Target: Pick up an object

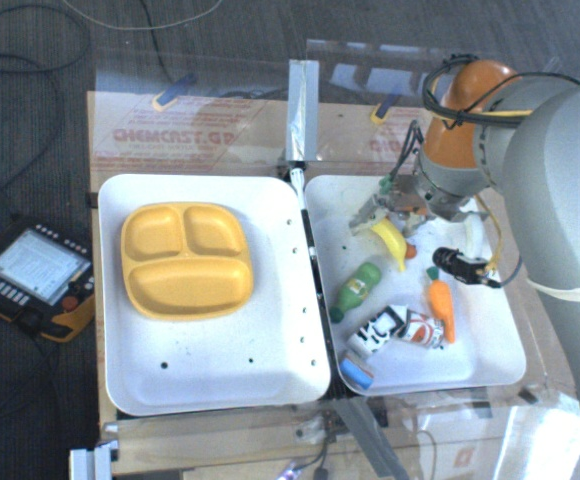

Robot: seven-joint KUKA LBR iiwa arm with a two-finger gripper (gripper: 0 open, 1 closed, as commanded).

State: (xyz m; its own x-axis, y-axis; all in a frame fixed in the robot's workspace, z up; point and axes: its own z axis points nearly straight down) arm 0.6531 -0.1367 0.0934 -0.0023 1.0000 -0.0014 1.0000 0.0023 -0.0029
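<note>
Yellow banana, right bin 12 o'clock, under gripper; finger state can't tell. Carrot at 3 o'clock.

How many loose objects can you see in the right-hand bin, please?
6: a banana under the gripper, a green bottle, a carrot, a black-and-white toy, a red-and-white can, a blue piece. The arm may hide more.

single fixed camera above bench, looking down at slant, both bins in frame.
</note>
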